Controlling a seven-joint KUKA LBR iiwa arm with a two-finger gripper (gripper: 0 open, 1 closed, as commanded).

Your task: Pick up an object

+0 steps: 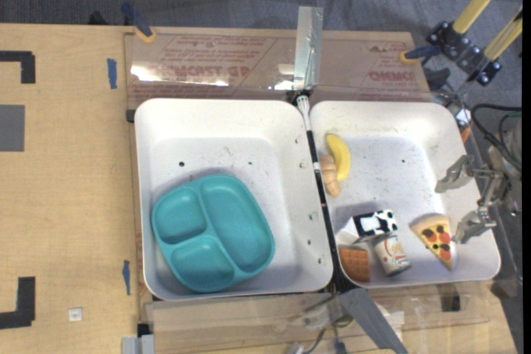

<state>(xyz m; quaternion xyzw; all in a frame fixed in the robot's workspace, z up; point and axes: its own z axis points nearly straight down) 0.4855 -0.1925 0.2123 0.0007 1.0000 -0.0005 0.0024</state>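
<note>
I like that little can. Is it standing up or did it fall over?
Fallen over. The can lies on its side in the right bin, between the waffle and pizza slice.

The arm (498,186) runs off the right edge, with just a few thin metal parts showing over the right bin's (398,124) rim; whether the tool is among them is unclear. A waffle (354,263) at the near edge is partly covered by a can (390,254), whose label is too small to read. The black-and-white item (375,223) beside it is too small to identify.
</note>
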